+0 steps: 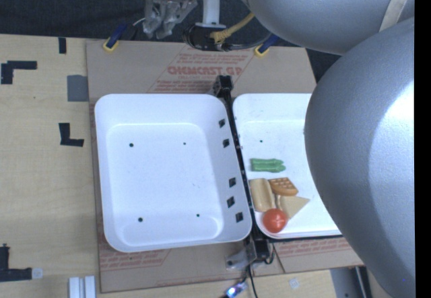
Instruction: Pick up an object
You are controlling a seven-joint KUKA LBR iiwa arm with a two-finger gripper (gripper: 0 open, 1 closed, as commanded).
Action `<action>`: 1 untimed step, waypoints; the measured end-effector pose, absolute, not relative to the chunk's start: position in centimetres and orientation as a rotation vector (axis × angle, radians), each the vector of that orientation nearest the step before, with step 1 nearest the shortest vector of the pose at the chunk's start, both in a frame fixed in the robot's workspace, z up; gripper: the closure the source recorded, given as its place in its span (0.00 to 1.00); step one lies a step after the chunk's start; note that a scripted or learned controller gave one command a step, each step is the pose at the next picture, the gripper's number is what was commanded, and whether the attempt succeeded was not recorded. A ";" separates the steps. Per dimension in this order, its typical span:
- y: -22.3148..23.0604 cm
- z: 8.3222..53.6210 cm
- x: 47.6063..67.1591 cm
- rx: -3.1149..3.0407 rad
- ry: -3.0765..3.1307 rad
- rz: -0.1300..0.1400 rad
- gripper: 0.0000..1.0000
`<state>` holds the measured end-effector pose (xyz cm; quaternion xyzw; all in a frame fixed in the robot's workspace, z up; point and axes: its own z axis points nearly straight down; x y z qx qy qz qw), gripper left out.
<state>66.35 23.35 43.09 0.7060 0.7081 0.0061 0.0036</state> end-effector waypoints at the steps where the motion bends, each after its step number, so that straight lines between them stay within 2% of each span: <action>1: 19.9 35.1 66.8 2.226 2.220 -0.014 1.00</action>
